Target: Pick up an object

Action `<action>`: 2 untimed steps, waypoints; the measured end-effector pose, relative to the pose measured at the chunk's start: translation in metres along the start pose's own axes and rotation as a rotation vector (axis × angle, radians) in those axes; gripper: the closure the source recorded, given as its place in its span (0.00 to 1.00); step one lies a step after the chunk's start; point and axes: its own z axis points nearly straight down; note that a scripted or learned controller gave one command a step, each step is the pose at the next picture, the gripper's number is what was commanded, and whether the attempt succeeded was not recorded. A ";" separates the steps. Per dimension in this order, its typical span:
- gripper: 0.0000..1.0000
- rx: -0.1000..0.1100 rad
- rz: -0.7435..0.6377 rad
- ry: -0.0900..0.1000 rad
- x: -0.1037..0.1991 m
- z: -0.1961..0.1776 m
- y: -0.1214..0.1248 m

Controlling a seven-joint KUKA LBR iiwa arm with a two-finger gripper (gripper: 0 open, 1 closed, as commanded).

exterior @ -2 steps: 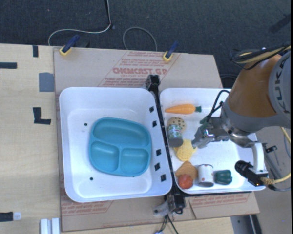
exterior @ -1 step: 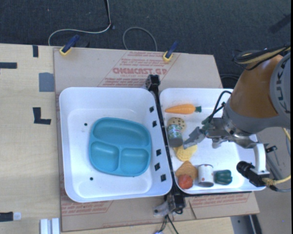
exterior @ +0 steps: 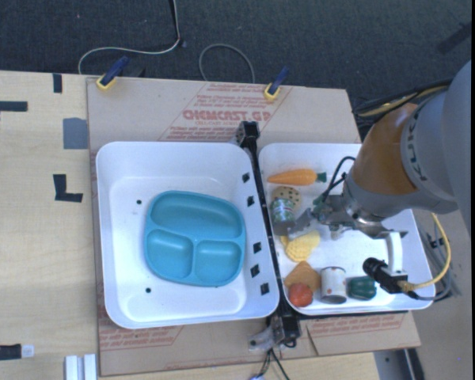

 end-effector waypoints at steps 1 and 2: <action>0.00 -0.015 -0.010 0.002 0.057 -0.074 0.064; 0.00 -0.007 -0.002 0.000 0.023 -0.069 0.104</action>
